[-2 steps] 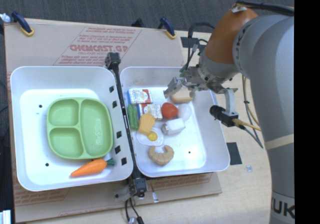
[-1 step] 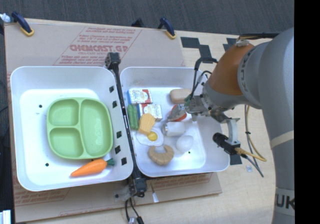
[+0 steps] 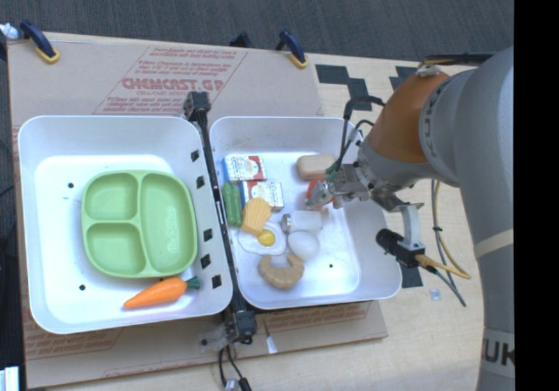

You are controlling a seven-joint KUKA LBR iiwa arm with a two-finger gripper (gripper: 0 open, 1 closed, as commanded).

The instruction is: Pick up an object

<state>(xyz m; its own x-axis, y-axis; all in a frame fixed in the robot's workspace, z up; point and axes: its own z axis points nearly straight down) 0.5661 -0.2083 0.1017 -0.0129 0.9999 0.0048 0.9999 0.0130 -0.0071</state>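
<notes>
Poised low over the right shallow white plastic bin (image 3: pixel 371 271), two-finger metal gripper (image 3: pixel 320 195), spread unclear, beside a small red-and-white object (image 3: pixel 312 195), presumably lining up a grasp.

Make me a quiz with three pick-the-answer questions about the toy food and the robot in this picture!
1. Where does the orange carrot lie?
A. in the left bin, by the green plate
B. in the right bin
C. on the floor

2. How many sections has the green plate?
A. two
B. three
C. five

3. Where is the gripper?
A. over the left bin
B. off the bench
C. over the right bin, by the toy food

Answers: 1 A, the carrot rests just below the plate. 2 B, one long section and two small ones. 3 C, it hangs at that bin's right side.
</notes>
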